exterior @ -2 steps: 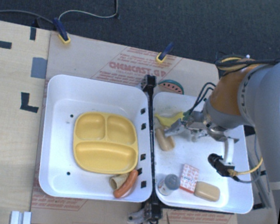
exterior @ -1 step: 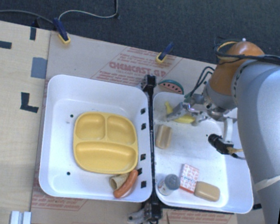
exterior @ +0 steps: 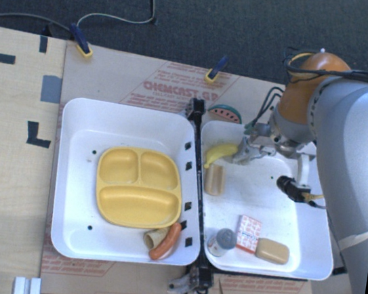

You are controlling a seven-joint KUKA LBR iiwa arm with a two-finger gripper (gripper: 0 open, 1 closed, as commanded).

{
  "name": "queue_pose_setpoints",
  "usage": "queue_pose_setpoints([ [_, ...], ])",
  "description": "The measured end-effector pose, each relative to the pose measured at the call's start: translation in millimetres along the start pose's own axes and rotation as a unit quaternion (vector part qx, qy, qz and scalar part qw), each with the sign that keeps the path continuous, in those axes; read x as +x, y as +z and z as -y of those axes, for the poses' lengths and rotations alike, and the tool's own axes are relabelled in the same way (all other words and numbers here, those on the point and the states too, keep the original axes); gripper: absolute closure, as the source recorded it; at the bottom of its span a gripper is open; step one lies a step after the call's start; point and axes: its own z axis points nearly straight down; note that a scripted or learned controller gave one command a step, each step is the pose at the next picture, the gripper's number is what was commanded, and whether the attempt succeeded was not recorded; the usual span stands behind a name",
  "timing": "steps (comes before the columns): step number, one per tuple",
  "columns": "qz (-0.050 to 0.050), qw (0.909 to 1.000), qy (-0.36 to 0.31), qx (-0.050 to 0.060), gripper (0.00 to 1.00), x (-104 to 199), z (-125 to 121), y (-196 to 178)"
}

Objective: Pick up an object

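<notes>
Grey arm (exterior: 347, 153) with orange band, entering from the right; its hand (exterior: 248, 152) sits low in the right shallow white plastic bin (exterior: 308, 230), at the far end just beside a curved yellow banana (exterior: 218, 153); whether the hand is open or closed cannot be told. Left shallow white plastic bin (exterior: 72, 181): yellow three-compartment plastic tray (exterior: 139, 187); orange-red sausage (exterior: 167, 242) at its near right corner. Right bin, further: tan cylinder (exterior: 214, 179) near the banana; tan oblong block (exterior: 272, 250); small red-patterned white card (exterior: 248, 233); small grey round cap (exterior: 223, 240). Brown cardboard sheet (exterior: 145, 82) on the tabletop under the bins, with red print, partly legible, "CHEMCAST".
</notes>
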Motion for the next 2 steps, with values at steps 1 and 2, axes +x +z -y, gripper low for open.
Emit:
queue_pose_setpoints([
  [1,0.0,1.0,0.0,0.0,0.0,-0.2,0.1,0.2],
  [2,0.009,0.9999,0.006,0.005,0.0,10.6,-2.0,7.6],
])
